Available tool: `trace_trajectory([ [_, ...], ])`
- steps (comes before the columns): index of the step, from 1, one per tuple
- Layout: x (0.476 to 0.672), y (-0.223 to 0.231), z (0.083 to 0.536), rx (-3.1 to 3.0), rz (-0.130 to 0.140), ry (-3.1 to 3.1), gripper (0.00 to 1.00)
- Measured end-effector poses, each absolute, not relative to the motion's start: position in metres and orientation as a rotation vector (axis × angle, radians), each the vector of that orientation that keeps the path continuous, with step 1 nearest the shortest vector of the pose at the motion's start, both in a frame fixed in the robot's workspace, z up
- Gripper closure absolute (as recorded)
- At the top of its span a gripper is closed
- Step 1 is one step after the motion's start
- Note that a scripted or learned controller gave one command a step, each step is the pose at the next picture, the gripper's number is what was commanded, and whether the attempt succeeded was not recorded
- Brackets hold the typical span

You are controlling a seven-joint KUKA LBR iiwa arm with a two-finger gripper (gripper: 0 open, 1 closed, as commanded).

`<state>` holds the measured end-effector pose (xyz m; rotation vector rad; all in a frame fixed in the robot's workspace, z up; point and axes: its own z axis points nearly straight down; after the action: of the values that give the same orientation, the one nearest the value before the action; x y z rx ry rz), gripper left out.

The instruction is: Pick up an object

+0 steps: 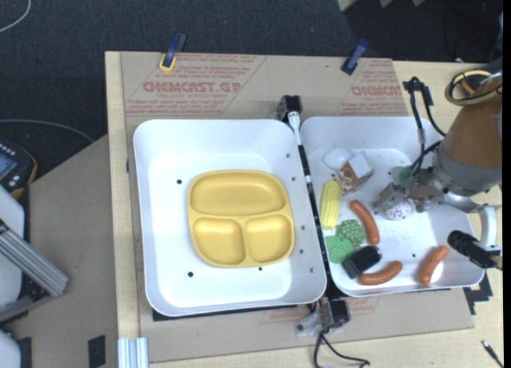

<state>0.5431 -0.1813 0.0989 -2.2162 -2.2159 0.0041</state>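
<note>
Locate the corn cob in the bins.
The corn lies in the right bin, upright along its left wall beside the divider, just above the green toy and left of a sausage.

- The arm enters as a broad orange band, rounded like a barrel, with a grey collar beneath it.
- Below the collar sits a paler grey wrist ring.
- The gripper is dull grey metal — angular, with small dark fittings.
- A thin black cable loops along the arm's side.
- A black bracket juts beneath the wrist.
</note>
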Motion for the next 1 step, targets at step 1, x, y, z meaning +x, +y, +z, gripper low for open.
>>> trace_trajectory([
  [1, 0.5426, -0.1807, 0.0837, -2.218, 0.003, -2.218, 0.00],
])
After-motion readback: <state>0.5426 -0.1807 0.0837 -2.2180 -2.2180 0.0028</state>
